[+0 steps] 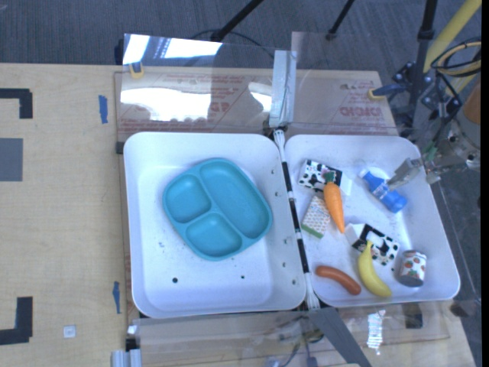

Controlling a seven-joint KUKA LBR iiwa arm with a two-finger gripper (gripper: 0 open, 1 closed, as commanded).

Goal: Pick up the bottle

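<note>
The bottle [383, 189] is small and blue with a pale label. It lies on its side in the upper right part of the right bin [447, 258]. My gripper [404, 173] reaches in from the right edge of the bin. Its grey tip sits just above and to the right of the bottle, close to it or touching its upper end. I see nothing lifted off the bin floor.
The right bin also holds a carrot [334, 205], a banana [372, 270], a sausage [338, 279], a small can [411, 267], two black-and-white patterned items [318, 174] and a pale speckled block [315, 219]. A blue divided plate [217, 207] lies in the left bin [153, 281].
</note>
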